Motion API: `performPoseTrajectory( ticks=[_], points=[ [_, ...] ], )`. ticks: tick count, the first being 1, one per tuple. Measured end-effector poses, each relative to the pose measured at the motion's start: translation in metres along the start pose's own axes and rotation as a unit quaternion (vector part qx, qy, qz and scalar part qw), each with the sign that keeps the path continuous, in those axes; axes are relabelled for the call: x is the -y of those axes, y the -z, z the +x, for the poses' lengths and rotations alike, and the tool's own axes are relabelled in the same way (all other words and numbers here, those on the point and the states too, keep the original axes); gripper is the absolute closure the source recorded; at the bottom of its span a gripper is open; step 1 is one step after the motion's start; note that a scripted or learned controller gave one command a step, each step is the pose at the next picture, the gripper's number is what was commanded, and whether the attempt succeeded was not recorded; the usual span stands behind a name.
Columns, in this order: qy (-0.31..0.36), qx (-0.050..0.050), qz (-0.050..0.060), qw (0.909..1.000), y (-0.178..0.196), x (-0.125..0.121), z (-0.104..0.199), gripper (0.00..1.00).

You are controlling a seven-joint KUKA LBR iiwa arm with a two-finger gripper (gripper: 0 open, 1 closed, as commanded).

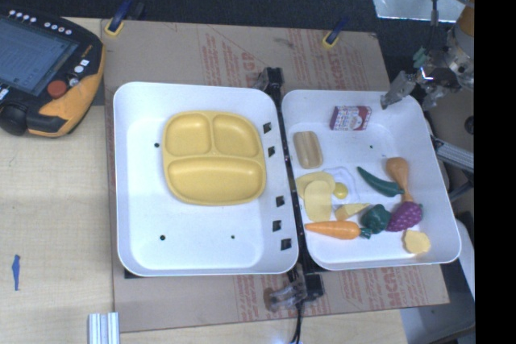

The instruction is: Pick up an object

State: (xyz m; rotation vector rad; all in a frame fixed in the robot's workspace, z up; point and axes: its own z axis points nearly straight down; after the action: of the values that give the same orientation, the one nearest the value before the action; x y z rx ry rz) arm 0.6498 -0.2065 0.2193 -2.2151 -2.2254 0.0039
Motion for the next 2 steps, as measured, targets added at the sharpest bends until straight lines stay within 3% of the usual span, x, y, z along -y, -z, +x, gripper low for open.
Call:
performPoseTrajectory(
  ticks=[1,2],
  points=[
    [0.000,-0.002,0.006,1.0000,-0.135,0.049,-0.004,0.00],
    [-0.001,-0.002,0.003,1.0000,-0.128,0.114,0.026,0.00]
  ],
)
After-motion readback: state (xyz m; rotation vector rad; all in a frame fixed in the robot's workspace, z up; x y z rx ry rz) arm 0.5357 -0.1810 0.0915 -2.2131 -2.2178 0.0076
